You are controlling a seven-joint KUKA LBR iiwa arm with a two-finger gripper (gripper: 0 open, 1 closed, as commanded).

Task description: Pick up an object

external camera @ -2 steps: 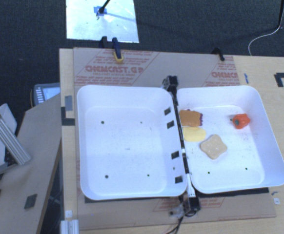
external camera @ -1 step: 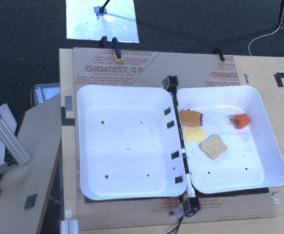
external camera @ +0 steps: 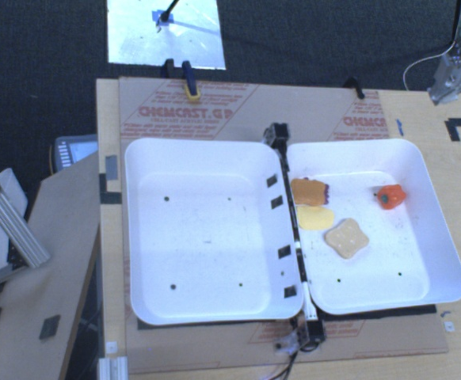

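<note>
Several small objects lie in the right bin (external camera: 420, 275). An orange-brown piece with a purple edge (external camera: 310, 191) sits by the bin's left wall, and a flat yellow piece (external camera: 316, 218) lies just in front of it. A beige toast-shaped piece (external camera: 346, 238) lies near the middle. A red-orange pepper-like object (external camera: 390, 196) sits apart at the back right. My gripper (external camera: 455, 76) hangs at the view's upper right, above the bench's far corner, well away from the bins and the objects.
The left bin (external camera: 207, 299) adjoins the right one along a clipped seam (external camera: 290, 228). A shiny metal plate (external camera: 165, 22) lies beyond the bench. A looping cable (external camera: 420, 63) hangs beside the gripper. A lower side table (external camera: 56, 244) stands at the left.
</note>
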